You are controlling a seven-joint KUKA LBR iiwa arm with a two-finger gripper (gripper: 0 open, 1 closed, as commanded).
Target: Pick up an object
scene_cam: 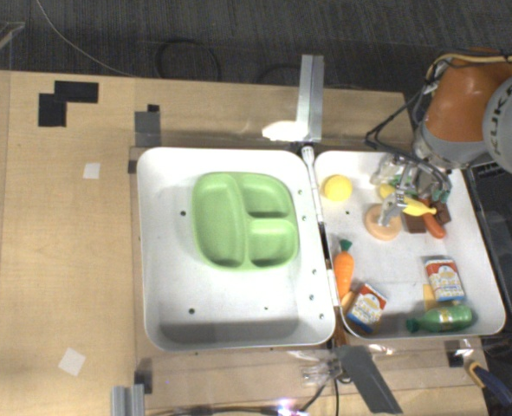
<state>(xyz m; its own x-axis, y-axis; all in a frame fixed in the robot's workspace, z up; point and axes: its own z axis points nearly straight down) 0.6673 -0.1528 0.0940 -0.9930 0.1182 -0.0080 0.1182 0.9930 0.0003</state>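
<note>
Pale wood counter, dark carpet beyond its far edge. Two shallow white plastic bins sit side by side on it, meeting at a raised seam.

Left bin: one light green divided plastic plate with three compartments, lying flat toward the far half.

Right bin: several toy food items. Yellow round lemon-like ball near the far left corner. Orange plastic carrot with green top along the left wall, just beside the seam. Small red-and-white printed carton near the carrot's lower end. Second red-and-white carton toward the right wall. Green plastic bottle lying on its side at the near right corner. Tan round disc-shaped piece near the bin's middle, with small yellow and red-brown pieces just beside it.

Grey arm with orange band reaches in from the right. Hand is low over the far part of the right bin, right above the tan disc and the small pieces. Cannot tell how the hand stands, nor whether anything is in it.
</note>
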